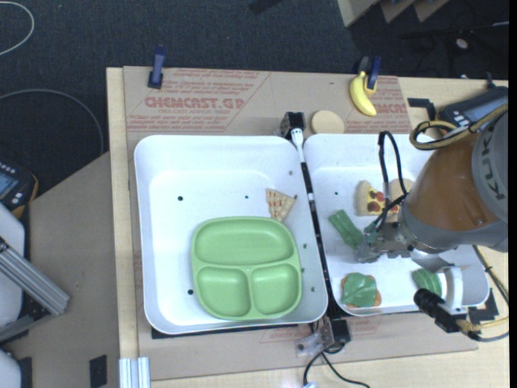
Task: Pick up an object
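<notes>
The arm [464, 192] runs off the right edge and covers much of the right bin [339, 156]. The gripper [373, 245] is too dark to read. A green item [428, 281] shows partly beneath the wrist.

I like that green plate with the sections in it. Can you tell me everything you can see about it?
The green divided plate is pale green and looks like smooth plastic. It is a rounded square with three compartments: one wide one along the far side and two smaller ones along the near side, and there is no food in any of them. It lies flat and right side up in the left white bin, toward its near right corner. The waffle-like toy piece lies just beyond its far right corner.
</notes>
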Controlling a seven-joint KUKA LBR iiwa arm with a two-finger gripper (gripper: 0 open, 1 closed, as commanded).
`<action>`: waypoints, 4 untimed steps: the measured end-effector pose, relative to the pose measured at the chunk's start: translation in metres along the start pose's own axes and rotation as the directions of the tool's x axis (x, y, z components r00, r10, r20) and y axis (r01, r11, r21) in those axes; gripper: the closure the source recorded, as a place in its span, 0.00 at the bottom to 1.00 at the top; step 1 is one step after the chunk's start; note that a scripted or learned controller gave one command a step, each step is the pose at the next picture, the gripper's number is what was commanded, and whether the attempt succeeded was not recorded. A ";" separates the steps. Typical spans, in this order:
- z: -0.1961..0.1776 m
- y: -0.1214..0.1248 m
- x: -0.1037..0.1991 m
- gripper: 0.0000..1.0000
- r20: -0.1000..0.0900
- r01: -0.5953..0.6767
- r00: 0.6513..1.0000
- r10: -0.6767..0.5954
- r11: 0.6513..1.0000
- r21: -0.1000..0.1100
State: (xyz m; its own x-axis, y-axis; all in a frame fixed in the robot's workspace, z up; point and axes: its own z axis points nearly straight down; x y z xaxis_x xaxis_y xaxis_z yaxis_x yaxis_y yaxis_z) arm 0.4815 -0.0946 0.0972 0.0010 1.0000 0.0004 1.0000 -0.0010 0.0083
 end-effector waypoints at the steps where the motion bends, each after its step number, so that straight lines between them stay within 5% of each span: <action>1: -0.111 0.001 0.069 1.00 -0.001 0.010 1.000 -0.010 1.000 -0.003; 2: -0.152 -0.001 0.120 1.00 -0.001 0.006 1.000 -0.006 1.000 0.004; 3: -0.250 0.001 0.129 1.00 -0.001 0.004 1.000 -0.004 1.000 -0.002; 4: -0.346 0.001 0.055 1.00 0.003 -0.005 1.000 0.005 1.000 -0.005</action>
State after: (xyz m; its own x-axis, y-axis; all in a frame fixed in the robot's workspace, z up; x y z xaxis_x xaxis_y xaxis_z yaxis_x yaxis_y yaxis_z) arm 0.4799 -0.0399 0.4435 0.0063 1.0000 -0.0025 0.9999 -0.0062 0.0131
